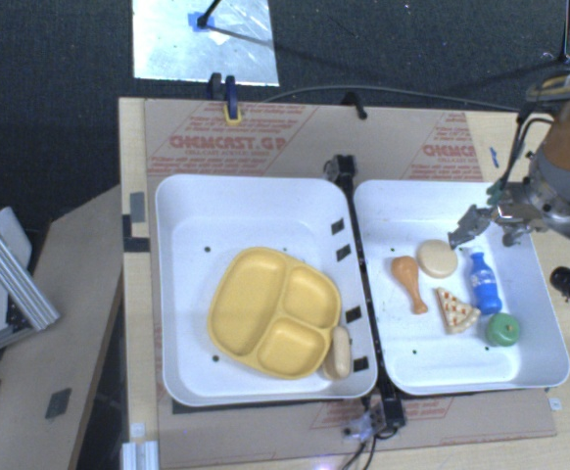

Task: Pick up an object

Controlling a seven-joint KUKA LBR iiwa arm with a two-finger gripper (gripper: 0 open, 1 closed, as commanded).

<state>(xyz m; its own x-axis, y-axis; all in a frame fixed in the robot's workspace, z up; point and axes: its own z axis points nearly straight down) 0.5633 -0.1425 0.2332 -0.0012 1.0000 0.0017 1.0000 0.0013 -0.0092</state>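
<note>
two white bins (265, 199) sit on the bench. gripper (473, 225) hangs over the right one, jaws apart, holding nothing; bun (437, 258) lies just below them, bottle (481, 282) beside.

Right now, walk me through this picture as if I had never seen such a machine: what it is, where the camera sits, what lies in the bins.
One camera looks down at a slant on a bench. The grey robot arm enters from the right; its gripper hovers over the right bin, holding nothing. That bin contains a toy drumstick, a round bun, a pizza slice, a blue bottle and a green apple. The left bin holds a yellow divided tray with a small bread roll beside it.
</note>
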